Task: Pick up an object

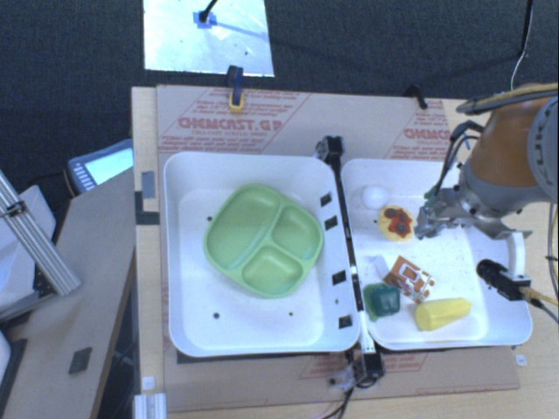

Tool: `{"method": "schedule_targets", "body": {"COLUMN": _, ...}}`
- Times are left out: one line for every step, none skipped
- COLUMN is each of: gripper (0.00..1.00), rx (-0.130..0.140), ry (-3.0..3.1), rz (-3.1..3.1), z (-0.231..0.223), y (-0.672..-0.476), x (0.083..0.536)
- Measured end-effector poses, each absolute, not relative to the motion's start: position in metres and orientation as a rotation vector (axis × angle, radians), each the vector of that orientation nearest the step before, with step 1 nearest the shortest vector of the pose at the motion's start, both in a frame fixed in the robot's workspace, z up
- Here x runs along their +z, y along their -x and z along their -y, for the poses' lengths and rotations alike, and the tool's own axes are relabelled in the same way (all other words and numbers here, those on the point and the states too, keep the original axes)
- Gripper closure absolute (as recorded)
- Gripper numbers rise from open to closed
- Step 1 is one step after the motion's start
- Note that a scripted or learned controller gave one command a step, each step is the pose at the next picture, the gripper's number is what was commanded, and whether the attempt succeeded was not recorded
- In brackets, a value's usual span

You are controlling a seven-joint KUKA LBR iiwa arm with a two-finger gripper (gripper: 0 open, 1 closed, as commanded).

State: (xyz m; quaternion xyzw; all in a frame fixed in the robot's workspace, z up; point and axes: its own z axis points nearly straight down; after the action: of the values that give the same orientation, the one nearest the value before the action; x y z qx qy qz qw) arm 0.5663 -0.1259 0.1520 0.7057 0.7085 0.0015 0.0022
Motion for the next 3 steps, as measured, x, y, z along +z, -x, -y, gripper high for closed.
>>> {"method": "schedule_targets", "body": {"gripper": 1.0, "rx": 0.005, "ry": -2.214, "rz": -2.221, "z": 0.133, "y": -0.568, "x": 0.213}}
{"method": "schedule_targets", "body": {"gripper": 1.0, "rx": 0.006, "ry": -2.212, "rz": -2.221, "z": 0.141, "y": -0.569, "x": 0.275}}
{"method": "schedule_targets", "body": {"gripper": 1.0, "rx": 0.005, "ry": -2.209, "rz": -2.231, "z": 0.092, "y": -0.584, "x": 0.278}}
